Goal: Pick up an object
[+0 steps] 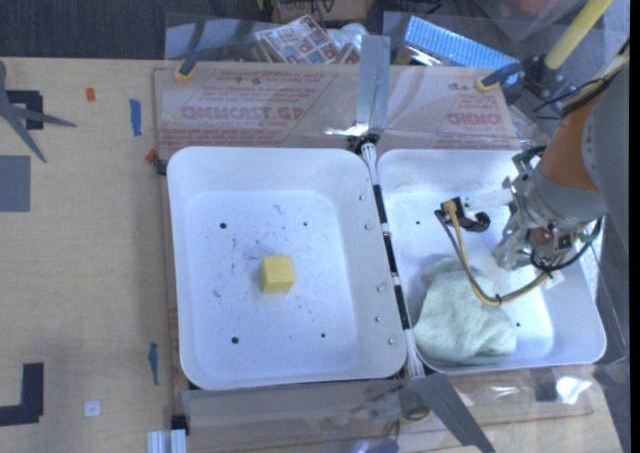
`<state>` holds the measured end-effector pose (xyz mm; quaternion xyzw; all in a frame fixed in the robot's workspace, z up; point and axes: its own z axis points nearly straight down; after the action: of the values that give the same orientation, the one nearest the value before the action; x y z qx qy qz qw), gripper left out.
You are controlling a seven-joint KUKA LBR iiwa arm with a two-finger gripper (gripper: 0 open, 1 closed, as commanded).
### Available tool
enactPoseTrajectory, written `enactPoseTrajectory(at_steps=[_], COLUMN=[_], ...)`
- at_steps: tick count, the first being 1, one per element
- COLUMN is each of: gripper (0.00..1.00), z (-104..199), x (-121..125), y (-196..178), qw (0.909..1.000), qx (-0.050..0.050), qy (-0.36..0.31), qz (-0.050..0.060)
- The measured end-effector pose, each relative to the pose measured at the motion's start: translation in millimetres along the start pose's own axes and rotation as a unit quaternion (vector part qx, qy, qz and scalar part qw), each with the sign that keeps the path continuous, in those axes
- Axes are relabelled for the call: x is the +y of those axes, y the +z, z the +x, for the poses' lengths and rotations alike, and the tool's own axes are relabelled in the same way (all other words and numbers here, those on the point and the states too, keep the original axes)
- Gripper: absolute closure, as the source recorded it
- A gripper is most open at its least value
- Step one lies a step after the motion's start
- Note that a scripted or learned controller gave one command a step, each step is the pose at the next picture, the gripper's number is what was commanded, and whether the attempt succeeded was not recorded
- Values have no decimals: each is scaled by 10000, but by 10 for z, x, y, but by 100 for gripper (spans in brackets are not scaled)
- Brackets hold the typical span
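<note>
On the bench point(80, 241), two white bins side by side, touching along a metal seam.

In the left bin point(200, 169): a yellow cube point(278, 273), alone, near the middle of the floor, a little toward the near side. Lying flat, well apart from every wall. Around it, a scatter of dark specks and scuffs on the white.

In the right bin point(420, 169): a pale, rumpled cloth point(465, 316), heaped against the near-left corner and touching the wall by the seam.

From the right, over the right bin, the grey arm point(612, 141), with the orange band point(565, 156) above the wrist. Below that, the gripper point(512, 246), low over the bin's right half, just beyond the cloth's far edge. Apparently not touching the cloth, though hard to be sure at this slant. Grip state impossible to read here: wrist hardware and wiring in the way. Nothing seen held.

From a small yellow-and-black fitting left of the gripper, a yellow cable point(463, 251), curving down across the cloth's upper edge and back right toward the wrist.

Behind both bins, a clear sheet point(260, 106) with red print, propped upright. On the bench at far left, a strip of blue tape point(135, 116).
</note>
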<state>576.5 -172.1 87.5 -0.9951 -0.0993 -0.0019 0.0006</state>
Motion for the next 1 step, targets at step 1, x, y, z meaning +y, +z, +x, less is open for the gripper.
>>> enactPoseTrajectory(at_steps=[1], gripper=[100], z=[851], x=[-329], y=[8], qw=[10000], qx=[15], qy=[-31], qz=[-8])
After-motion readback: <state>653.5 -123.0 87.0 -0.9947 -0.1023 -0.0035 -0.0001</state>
